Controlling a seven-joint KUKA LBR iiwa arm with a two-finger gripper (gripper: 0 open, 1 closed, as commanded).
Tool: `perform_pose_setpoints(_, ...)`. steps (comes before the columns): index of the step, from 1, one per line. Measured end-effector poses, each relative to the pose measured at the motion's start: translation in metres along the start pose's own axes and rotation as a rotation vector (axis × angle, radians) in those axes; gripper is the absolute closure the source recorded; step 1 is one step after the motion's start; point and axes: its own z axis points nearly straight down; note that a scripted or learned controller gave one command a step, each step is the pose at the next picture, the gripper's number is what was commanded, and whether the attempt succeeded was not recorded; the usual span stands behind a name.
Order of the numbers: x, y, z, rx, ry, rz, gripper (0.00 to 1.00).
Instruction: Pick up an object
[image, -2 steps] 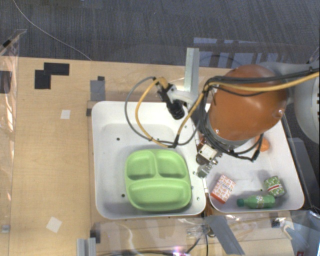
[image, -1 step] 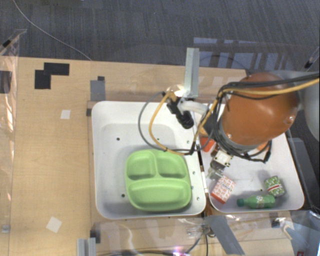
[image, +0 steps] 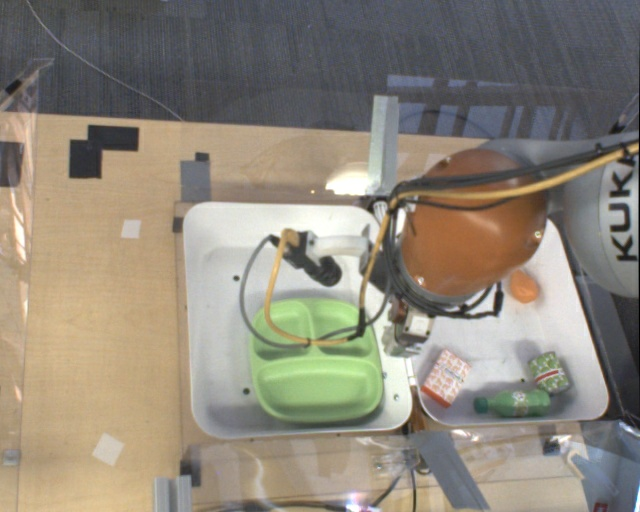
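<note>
Nearest the camera, along the right bin's (image: 590, 385) front wall: a green plastic bottle (image: 513, 402) lying on its side, a small boxy carton (image: 446, 377) with red and white print just left of it, and a short green patterned can (image: 548, 371) tilted just behind the bottle. All three apart from one another.

Left bin (image: 205, 330), front half: a smooth, glossy green tray (image: 318, 368) with rounded corners and three compartments, lying flat.

Gripper (image: 400, 335) sits low over the divide between the bins, at the tray's right edge. State of its opening: cannot tell; it is mostly hidden under the wrist. Nothing seen in it.

Black and yellow cables (image: 268, 285) loop from the wrist over the tray.

Farther back: an orange rounded object (image: 524, 288), partly hidden by the arm's orange band (image: 470, 225).

Bench (image: 90, 330): pale wood, matte, with black (image: 100, 148) and white markers (image: 131, 229). Beyond it, dark ribbed floor (image: 250, 50).
</note>
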Motion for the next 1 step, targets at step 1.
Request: perform_pose_setpoints(1, -0.0238, -0.0823, 0.0876, 0.000, -0.004, 0.465, 1.00)
